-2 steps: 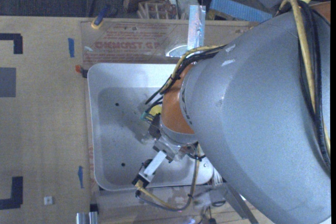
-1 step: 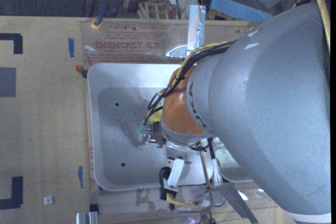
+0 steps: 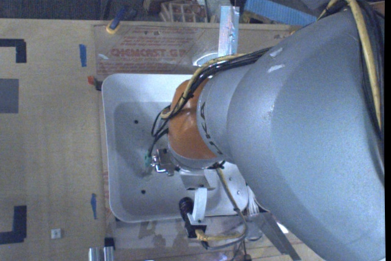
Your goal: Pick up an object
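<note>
1. Wooden bench carries a white bin; clutter lies beyond the bin.
2. Arm covers the bin's right half. The gripper hangs low over the bin's middle; whether it is open or closed cannot be told.
3. Object: unidentified, probably hidden inside the bin under the arm. A green bit beside the gripper may be it.
4. Judgement: anything so hidden is likely small and light; grip it across its narrowest width.
</note>
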Controlling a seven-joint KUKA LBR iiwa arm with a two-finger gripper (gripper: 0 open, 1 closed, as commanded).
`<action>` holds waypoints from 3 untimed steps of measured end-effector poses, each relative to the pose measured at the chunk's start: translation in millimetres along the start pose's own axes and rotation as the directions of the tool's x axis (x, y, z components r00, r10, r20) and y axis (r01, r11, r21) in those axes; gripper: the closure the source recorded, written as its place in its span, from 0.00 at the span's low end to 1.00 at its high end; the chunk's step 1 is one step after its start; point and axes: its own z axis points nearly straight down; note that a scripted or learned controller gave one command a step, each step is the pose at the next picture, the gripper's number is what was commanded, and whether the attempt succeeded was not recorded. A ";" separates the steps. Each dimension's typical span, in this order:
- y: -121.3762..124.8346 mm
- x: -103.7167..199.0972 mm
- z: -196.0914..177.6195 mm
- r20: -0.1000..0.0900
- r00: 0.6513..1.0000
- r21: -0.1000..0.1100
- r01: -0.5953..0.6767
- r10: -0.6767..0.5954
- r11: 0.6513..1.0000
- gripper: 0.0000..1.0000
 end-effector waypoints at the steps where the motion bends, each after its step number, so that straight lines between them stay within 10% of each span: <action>1: 8.9 -49.5 0.3 -0.004 0.999 0.005 0.044 -0.044 0.999 0.00; 2: -0.1 5.1 -0.4 -0.003 0.971 0.001 0.239 -0.239 0.971 0.00; 3: -7.4 -51.6 -0.3 -0.006 1.000 0.009 0.006 -0.006 1.000 0.00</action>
